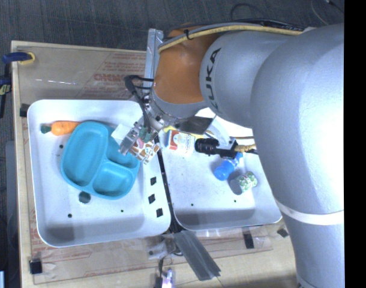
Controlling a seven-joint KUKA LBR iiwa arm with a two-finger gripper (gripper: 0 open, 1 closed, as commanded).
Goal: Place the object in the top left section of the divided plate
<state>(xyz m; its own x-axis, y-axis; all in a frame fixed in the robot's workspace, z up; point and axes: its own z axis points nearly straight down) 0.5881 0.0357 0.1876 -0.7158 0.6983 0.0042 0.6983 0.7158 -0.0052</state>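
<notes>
Gripping a small multicoloured object (146, 150), I see the jaws closed around it just over the blue divided plate (87, 155)'s right edge, in the left bin (45, 209); an orange carrot (64, 127) touches the plate's upper left rim.

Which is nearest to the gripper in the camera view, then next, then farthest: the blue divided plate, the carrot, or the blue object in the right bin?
From the gripper:
1. Blue divided plate, just left of it in the left bin.
2. Blue object, to its right in the right bin.
3. Carrot, farthest, near the left bin's upper left corner.
</notes>
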